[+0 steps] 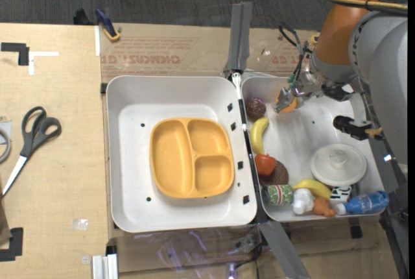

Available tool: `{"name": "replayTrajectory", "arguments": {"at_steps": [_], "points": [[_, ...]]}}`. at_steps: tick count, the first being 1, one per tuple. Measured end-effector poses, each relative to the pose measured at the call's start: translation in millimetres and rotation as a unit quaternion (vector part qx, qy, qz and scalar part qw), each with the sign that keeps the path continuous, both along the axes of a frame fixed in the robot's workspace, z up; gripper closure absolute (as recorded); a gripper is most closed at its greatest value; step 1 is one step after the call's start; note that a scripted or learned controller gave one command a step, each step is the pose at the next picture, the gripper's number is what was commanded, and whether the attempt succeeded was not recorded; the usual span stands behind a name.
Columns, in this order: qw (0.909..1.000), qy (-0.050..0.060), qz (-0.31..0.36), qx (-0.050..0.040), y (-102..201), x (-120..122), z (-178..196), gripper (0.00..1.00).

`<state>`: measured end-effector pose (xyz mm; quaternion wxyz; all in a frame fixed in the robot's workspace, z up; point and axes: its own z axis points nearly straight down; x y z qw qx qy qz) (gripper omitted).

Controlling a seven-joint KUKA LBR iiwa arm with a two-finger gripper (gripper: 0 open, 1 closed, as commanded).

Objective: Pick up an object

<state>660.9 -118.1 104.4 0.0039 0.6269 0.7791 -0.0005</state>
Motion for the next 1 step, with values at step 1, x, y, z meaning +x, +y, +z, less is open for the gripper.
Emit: {"name": "replayTrajectory", "arguments": {"at_steps": [1], "points": [[0.9997, 0.002, 0.024, 0.0017, 62.2, -1.5, 88.2, 1.0]]}}
